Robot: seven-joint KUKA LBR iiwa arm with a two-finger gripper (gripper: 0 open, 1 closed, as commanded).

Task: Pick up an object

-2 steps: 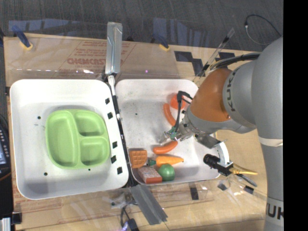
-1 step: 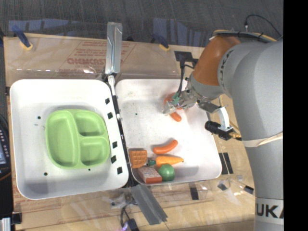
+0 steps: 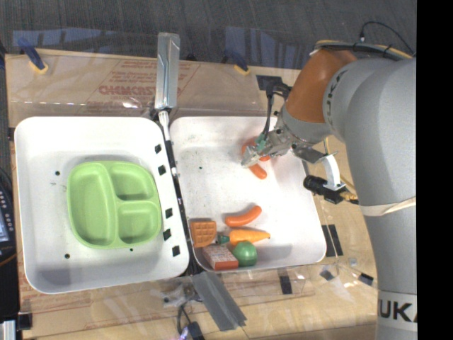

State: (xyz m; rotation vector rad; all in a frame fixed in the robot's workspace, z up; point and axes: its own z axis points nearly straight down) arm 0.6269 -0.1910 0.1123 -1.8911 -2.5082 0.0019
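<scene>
Gripper (image 3: 256,156) sits low in the right bin (image 3: 297,204), over an orange sausage (image 3: 257,167). I cannot tell how its fingers stand. Green tray (image 3: 113,204) lies in the left bin (image 3: 35,190).

The arm (image 3: 368,119) is cut off at the right and bottom edges. The gripper (image 3: 256,156) covers part of an orange item (image 3: 259,170); finger state indiscernible.

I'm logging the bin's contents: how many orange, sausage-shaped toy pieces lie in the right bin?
2. One sausage lies near the bin's front, just above the carrot. The other sits further back under the gripper, partly covered, so more could be hidden there.
</scene>
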